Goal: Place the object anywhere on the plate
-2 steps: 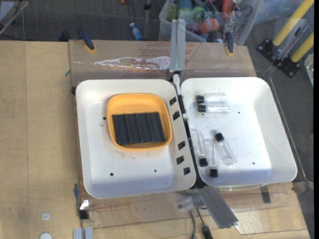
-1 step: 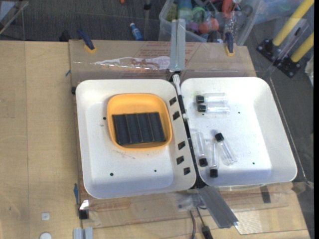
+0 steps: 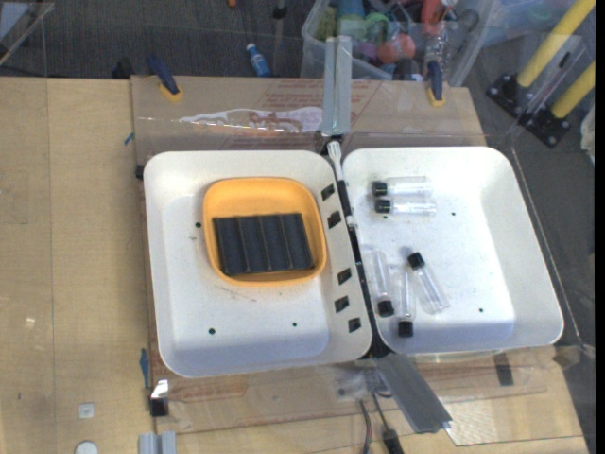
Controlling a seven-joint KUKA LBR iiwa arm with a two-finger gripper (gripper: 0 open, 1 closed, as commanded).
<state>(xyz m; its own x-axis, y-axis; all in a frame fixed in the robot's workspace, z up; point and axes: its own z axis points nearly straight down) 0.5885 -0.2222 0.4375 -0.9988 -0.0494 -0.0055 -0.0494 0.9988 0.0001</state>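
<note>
An orange plate [image 3: 263,194] lies in the left white bin [image 3: 180,282], carrying a black ridged rack [image 3: 264,244] with several slots. In the right white bin [image 3: 492,253] lie several clear vials with black caps. Two vials [image 3: 402,197] rest side by side near the bin's upper middle. A tilted vial [image 3: 423,277] lies lower down, and more vials [image 3: 392,287] lie beside it toward the divider, caps pointing to the front.
A row of black clips [image 3: 340,253] runs along the divider between the two bins. A clear crate of colourful toys [image 3: 397,12] stands behind the bench. Tape and a grey bracket [image 3: 411,395] sit at the front edge.
</note>
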